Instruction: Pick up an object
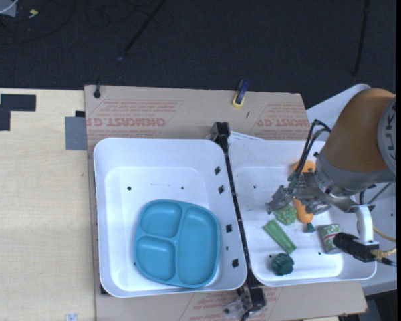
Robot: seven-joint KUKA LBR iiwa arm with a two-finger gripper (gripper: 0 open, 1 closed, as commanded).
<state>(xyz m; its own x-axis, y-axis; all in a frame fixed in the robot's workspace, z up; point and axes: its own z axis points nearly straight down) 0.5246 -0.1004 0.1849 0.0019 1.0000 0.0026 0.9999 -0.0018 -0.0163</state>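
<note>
Clutter is my main worry in the camera view: the gripper (pixel 285 201) sits low in the right bin (pixel 254 179), at the near end of a tight knot of small things, and I cannot tell from here whether it is apart, together or clamped on anything, because the grey wrist and the orange band (pixel 354 129) cover most of it. Just beside it lie a light green lump (pixel 287 215) and an orange piece (pixel 302 209), touching or nearly so, and I judge a closing grasp there could catch the edge of both and squeeze one out, or nudge them aside and come up with nothing. A green stick (pixel 279 236) lies at a slant just below them, a dark green ball (pixel 282 264) near the front wall, and a small printed packet (pixel 329 236) to the right, partly under a black-tipped part of the arm, so that one looks hard to reach cleanly. Any of these could serve as the object to pick; the ball stands most apart and seems the safest. In the left bin (pixel 120 166) lies a blue tray (pixel 177 243) with three compartments, well apart from the arm and no hindrance, with the black divider clips (pixel 222 172) between the bins
</note>
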